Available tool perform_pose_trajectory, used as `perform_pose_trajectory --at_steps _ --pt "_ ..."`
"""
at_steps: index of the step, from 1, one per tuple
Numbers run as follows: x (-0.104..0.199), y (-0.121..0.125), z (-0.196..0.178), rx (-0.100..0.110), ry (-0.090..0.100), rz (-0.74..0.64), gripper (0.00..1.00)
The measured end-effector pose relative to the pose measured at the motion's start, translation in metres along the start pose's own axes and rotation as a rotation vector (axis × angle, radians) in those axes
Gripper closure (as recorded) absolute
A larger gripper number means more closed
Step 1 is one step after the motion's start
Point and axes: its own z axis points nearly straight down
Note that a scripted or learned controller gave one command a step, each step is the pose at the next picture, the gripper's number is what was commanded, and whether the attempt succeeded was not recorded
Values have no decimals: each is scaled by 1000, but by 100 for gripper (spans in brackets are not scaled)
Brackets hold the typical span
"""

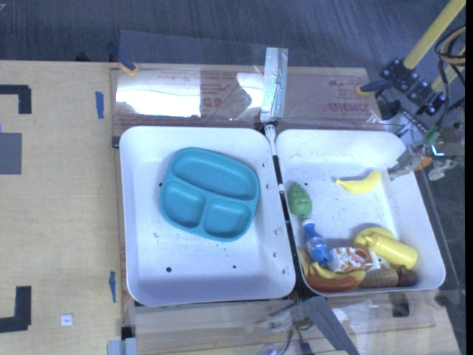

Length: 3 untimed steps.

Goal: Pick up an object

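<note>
The gripper is at the right side of the picture, just over the right edge of the right bin. It is small and partly mixed up with cables, so I cannot tell how it is set, and nothing can be seen in its grasp. The arm parts behind it are dark, and a yellow bar slants up toward the top right corner.

Near the gripper, a little to its left, a small yellow banana lies on the white floor of the right bin. It is apart from the gripper and apart from the other toys.

A green lumpy toy sits close to the left wall of this bin. Just below it is a small blue bottle. At the bottom of the bin there is a pile of things touching each other: a big yellow toy, a white packet with red print, a red and yellow curved toy and a brown piece.

The left bin is beside the right one, and their walls touch in the middle. A blue plate with three sections lies flat in it, near the middle.

Behind both bins is a shiny clear sheet. The bench is light wood with black marks and bits of blue tape.
</note>
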Motion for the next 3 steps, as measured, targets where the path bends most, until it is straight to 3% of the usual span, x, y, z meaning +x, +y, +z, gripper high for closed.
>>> perform_pose_trajectory --at_steps 1,2,3 --pt "5 35 144 -4 1 30 0" --pt "40 93 159 -4 -1 117 0" --pt "77 106 160 8 -4 49 0"
